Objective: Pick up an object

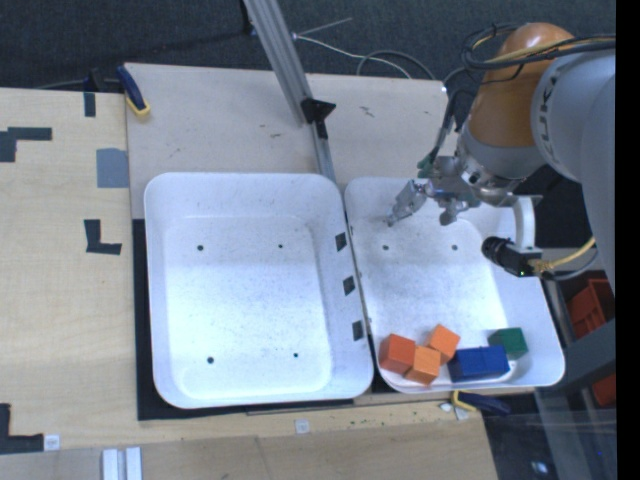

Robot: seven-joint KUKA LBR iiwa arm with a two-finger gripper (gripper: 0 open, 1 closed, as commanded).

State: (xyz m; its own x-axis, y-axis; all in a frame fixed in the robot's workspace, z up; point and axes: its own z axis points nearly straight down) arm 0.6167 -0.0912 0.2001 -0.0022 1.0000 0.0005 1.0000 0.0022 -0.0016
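You see a big wooden table (230,128) with two white bins on it, side by side. The left bin (245,288) is the bigger one. The right bin (440,268) sits touching it.

The grey arm (560,98) comes in from the right side. It has an orange band near the wrist. Its gripper (428,206) hangs over the far end of the right bin. The fingers point down and spread apart, with nothing between them.

Now look at the near end of the right bin. The blocks all sit there in a bunch, well apart from the gripper. The blue block (478,364) is the biggest. Just behind it is a green block (510,341). Three orange blocks (420,353) sit close together to the left of the blue one.

A long metal pole (285,53) leans over the table from the far side.
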